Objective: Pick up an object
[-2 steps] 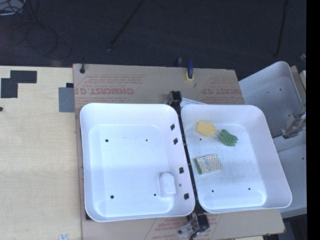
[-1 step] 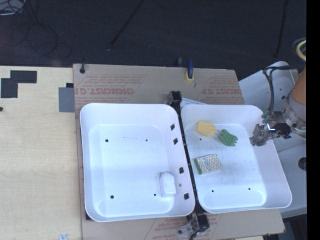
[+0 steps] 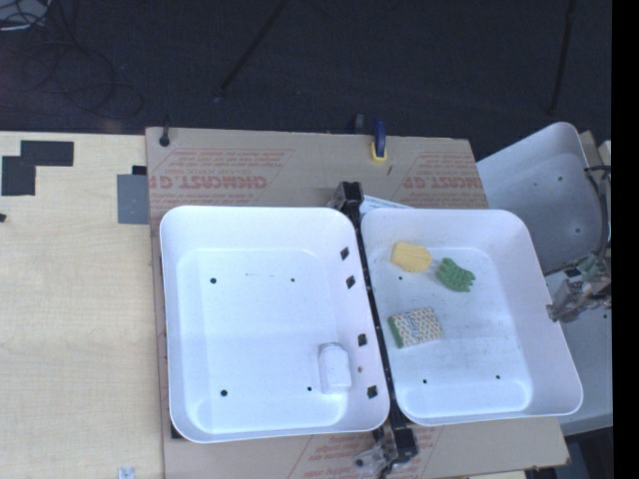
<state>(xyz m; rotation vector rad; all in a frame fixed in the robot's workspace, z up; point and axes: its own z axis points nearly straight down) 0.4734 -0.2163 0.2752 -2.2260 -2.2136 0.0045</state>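
Note:
The right bin (image 3: 539, 297) holds three small things. A yellow block (image 3: 410, 257) lies near its far left corner. A green toy-like piece (image 3: 456, 274) rests just right of the block, apart from it. A flat pad with a speckled pattern and a green edge (image 3: 414, 326) lies nearer the front, close to the divider. In the left bin (image 3: 190, 317) a white rounded object (image 3: 334, 365) sits by the front right corner, hard to tell from the bin floor.
Both bins stand on a brown cardboard sheet (image 3: 250, 173) on the bench. A black clip strip (image 3: 357, 297) joins the bins. A pale grey plate (image 3: 544, 183) and some wiring (image 3: 574, 297) lie beyond the right bin's edge.

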